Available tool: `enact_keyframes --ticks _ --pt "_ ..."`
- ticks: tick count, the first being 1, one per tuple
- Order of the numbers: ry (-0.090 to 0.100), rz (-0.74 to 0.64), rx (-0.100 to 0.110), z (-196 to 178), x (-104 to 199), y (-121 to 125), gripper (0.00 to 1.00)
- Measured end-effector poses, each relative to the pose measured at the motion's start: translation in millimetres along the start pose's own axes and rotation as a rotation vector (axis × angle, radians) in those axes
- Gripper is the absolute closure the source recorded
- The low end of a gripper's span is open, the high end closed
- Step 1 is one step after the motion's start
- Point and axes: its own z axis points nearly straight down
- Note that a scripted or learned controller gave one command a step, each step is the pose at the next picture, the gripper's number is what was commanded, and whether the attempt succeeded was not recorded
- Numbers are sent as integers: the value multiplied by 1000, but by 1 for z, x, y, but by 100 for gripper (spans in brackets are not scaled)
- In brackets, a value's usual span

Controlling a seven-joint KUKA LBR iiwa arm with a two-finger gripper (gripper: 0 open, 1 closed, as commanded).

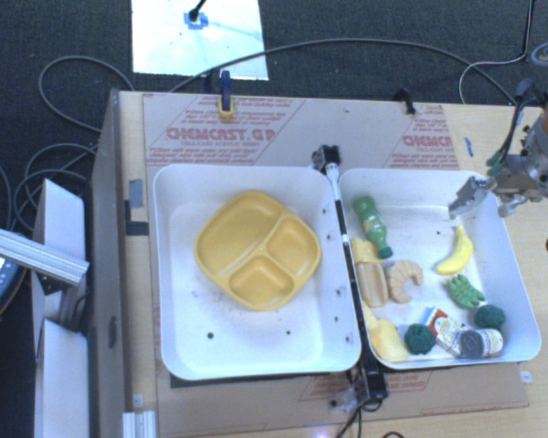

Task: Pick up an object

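1. Hovering at the right bin's (526,322) upper right corner, the pincer (479,194) hangs above the floor with nothing visibly between its fingers; whether they are spread or closed cannot be told from this slant.
2. Candidate objects all lie in that bin: a banana (456,252) just below the pincer, a green bottle (372,225) to its left, a croissant (405,279) and a bread piece (374,284) mid-bin, and broccoli pieces (420,338) with a small can (479,342) along the near wall.
3. The banana looks the nearest fair target; a good try would centre over its middle, turn the fingers across its narrow width, and descend straight, keeping off the bin's right wall.
4. The left bin (164,272) carries a yellow divided plate (258,249), well apart from the arm.
5. The arm is cut off at the frame's right edge, and the crowded pieces near the can are perhaps a carton and lettuce, too small to name surely.
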Motion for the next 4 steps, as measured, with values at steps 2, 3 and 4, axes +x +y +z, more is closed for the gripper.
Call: enact_keyframes --ticks 2,3,4 --pt "-1 0 -3 54 37 -23 0" --pt "-1 2 1 98 -2 -22 0" --pt "1 0 1 117 65 -56 0"
